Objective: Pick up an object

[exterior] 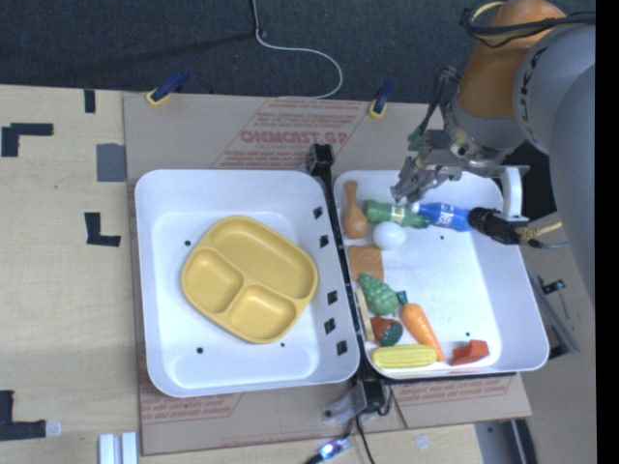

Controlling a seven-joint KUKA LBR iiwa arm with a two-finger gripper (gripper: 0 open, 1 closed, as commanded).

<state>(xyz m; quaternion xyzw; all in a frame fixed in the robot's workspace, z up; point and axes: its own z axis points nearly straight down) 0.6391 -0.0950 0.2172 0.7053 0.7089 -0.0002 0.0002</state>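
Over the right bin, the grey KUKA arm w/ its orange band reaches in from the right, and its gripper hangs at the bin's far-left area, just above a green bottle. Fingers point down toward the bottle; can't tell whether they are spread or pressed together, nor whether they touch it. Nothing is seen pinched between them.

Beside the green bottle, to its right, lies a blue bottle w/ a white label. A white ball sits just near of the green bottle, touching or nearly so. A tan drumstick-shaped toy lies along the bin's left wall, w/ a brown bread-like slab near of it. Farther toward the near edge: green veg toy, carrot, a small red-and-green piece, corn cob, red piece.

Left bin holds a yellow divided plate, three compartments, approx. centre. Both bins rest on cardboard atop the bench.
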